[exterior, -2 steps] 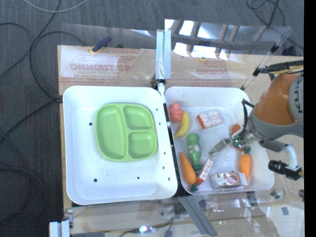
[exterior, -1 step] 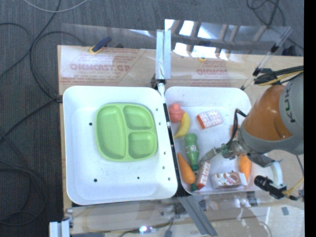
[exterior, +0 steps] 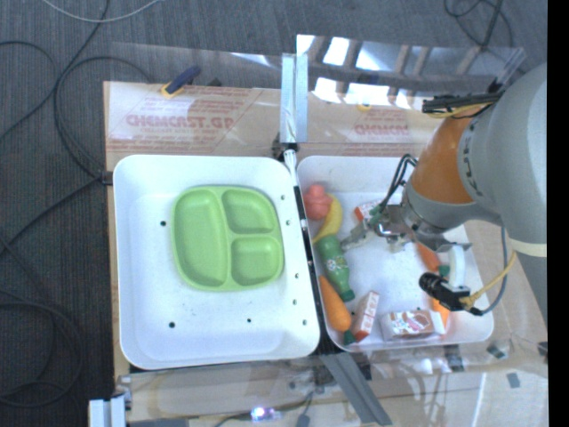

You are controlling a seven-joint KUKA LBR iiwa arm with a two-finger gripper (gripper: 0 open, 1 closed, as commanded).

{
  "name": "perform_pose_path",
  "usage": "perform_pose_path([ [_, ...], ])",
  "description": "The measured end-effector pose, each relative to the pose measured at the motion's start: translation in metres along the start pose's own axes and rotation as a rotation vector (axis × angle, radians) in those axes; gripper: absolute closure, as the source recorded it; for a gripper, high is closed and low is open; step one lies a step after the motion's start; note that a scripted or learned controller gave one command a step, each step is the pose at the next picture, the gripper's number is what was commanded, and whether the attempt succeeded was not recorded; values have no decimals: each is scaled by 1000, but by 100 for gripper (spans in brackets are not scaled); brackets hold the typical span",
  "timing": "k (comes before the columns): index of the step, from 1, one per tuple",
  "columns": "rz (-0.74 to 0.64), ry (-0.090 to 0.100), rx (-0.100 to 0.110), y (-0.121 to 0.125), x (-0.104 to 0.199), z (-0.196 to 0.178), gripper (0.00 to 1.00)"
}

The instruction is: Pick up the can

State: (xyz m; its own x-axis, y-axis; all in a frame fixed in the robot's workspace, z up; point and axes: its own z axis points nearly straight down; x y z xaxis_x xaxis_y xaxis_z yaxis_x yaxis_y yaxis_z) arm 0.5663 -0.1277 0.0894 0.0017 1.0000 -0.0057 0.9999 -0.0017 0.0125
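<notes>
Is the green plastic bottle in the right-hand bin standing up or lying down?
Lying down. The green plastic bottle shows its full length on the white bin's floor, between yellow banana and orange carrot.

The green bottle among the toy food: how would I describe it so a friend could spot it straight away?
Find the right-hand white bin of the two. A row of toy food runs down its left wall, and the green bottle lies midway along it, below the yellow banana and above the orange carrot. It is the only dark green thing in that bin.
</notes>
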Motion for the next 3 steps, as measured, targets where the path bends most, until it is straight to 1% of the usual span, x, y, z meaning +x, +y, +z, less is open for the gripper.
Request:
perform_pose_path([
  [1,122,-1,-5,-74,-60,-1,0],
  [2,123,2,-2,-73,-60,-8,100],
  [3,110,15,0,-71,-51,-8,0],
])
